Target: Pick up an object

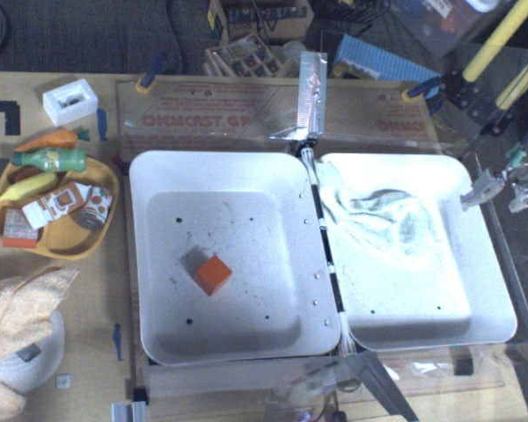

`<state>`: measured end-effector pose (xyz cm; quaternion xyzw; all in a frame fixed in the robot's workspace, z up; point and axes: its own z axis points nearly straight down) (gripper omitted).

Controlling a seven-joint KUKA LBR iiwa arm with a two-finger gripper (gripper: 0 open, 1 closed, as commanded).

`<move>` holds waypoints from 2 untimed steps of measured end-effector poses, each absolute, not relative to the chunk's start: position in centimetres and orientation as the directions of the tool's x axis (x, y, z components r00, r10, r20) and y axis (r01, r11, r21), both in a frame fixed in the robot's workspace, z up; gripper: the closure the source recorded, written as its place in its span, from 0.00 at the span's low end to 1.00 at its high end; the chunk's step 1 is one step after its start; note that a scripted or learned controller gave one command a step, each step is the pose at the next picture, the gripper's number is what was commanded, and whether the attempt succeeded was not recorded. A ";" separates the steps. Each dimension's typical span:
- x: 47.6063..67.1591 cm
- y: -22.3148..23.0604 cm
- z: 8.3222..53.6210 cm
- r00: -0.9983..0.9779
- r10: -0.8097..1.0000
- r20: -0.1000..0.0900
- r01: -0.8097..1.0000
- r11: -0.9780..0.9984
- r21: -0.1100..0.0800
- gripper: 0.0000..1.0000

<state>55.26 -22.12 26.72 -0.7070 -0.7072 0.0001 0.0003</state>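
Where scuffs mark left bin (158, 192), orange block (214, 275), jaws (495, 189) far right

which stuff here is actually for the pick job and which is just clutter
For the job:
orange block in the left bin
gripper at the right bin's far right edge

Just lying about:
yellow bowl of toy food
small white box
crumpled cloth

A yellow bowl (70, 246) is sitting on the bench (35, 95) at nine o'clock, holding a green bottle (51, 159) and a banana (22, 188). A white box (69, 101) is resting at ten o'clock. A tan cloth (22, 310) is lying at eight o'clock.
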 end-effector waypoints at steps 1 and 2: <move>59.8 -17.8 15.8 -0.174 0.985 0.000 0.985 0.174 -0.001 0.00; 64.6 -16.9 9.0 -0.205 0.979 -0.007 0.979 0.205 0.012 0.00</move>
